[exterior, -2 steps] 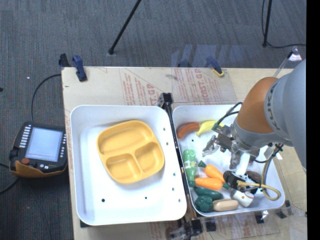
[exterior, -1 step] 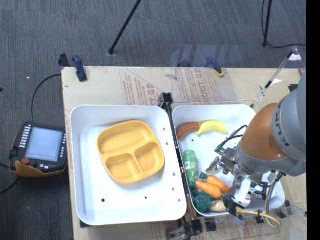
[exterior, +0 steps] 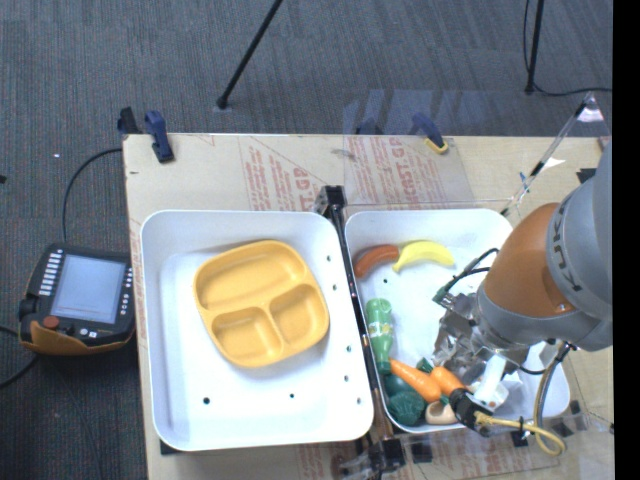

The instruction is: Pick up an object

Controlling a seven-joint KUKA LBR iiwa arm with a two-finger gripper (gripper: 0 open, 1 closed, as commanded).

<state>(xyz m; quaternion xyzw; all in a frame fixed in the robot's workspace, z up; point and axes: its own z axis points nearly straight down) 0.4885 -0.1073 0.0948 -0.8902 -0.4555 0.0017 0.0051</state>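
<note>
My gripper (exterior: 452, 360) is down inside the right bin (exterior: 470, 223), under the orange wrist band, in the bin's front right part. Its tip is just above and right of an orange carrot (exterior: 418, 379). In front of the carrot lie a dark green toy (exterior: 404, 406) and a small beige piece (exterior: 438, 414). A green bottle (exterior: 379, 325) lies to the gripper's left by the bin's left wall. A yellow banana (exterior: 424, 255) and a brown sausage (exterior: 374, 258) rest at the back of the bin. The arm hides the bin's right side.
The left bin (exterior: 165, 318) holds a yellow divided plate (exterior: 261, 300). A teach pendant (exterior: 78, 300) lies on the floor at far left. Blue and yellow clamps (exterior: 158, 135) sit on the bench's back edge. Tripod legs (exterior: 252, 43) stand behind the bench.
</note>
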